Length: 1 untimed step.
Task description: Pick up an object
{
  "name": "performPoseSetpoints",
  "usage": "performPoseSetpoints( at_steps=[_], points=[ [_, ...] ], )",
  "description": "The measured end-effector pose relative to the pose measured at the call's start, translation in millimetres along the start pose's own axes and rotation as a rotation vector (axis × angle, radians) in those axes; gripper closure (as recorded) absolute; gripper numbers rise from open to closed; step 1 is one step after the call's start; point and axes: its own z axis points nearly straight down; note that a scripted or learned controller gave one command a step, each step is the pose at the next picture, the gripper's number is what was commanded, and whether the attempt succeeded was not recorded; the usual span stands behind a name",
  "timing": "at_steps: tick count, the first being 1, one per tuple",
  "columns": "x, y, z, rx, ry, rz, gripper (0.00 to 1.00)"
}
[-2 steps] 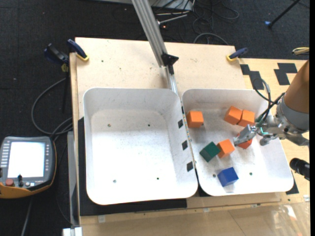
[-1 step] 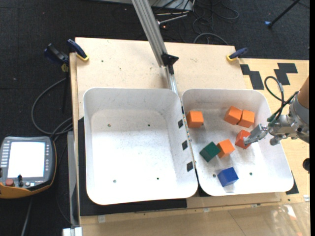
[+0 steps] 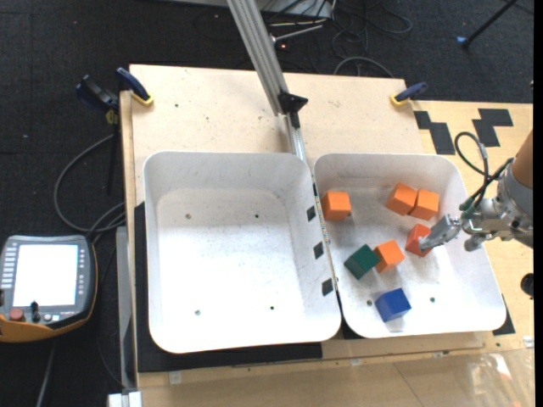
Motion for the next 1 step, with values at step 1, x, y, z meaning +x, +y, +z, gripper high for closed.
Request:
performPoseSetpoints(
  at_steps=[1],
  points=[
    [0.0, 0.0, 0.0, 0.0, 0.0, 0.0, 0.0]
  ],
)
